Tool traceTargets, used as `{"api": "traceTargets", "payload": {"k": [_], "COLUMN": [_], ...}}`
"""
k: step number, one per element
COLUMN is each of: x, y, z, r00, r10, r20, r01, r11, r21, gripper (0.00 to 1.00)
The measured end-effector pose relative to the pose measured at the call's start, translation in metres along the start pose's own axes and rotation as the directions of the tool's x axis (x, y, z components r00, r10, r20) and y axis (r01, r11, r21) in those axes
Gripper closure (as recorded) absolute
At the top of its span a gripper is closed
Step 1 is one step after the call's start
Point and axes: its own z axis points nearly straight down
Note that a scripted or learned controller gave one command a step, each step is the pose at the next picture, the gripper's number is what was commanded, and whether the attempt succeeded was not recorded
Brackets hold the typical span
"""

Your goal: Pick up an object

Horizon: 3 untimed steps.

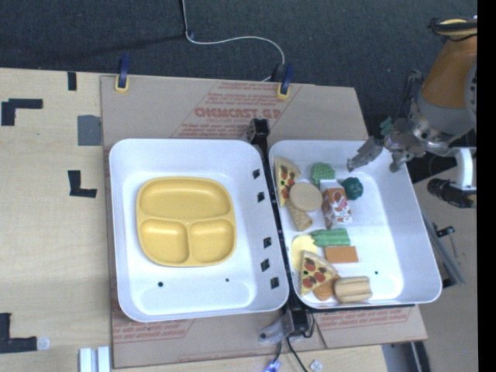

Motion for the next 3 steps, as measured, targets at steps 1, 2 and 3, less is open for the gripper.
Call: {"api": "traceTargets", "payload": {"k": [1, 2, 3], "x": [0.021, 0.069, 0.071], "y": [0.0, 0.044, -0.04], "z": [0.117, 0.113, 0.113], "r00": [1.0, 1.0, 1.0], "r10": [0.001, -0.004, 0.001], "r20": [0.003, 0.002, 0.001], "r01": [-0.001, 0.004, -0.001], "r11": [1.0, 1.0, 1.0], "r21": [-0.006, 0.0, -0.002], "gripper": [0.0, 0.0, 0.0]}}
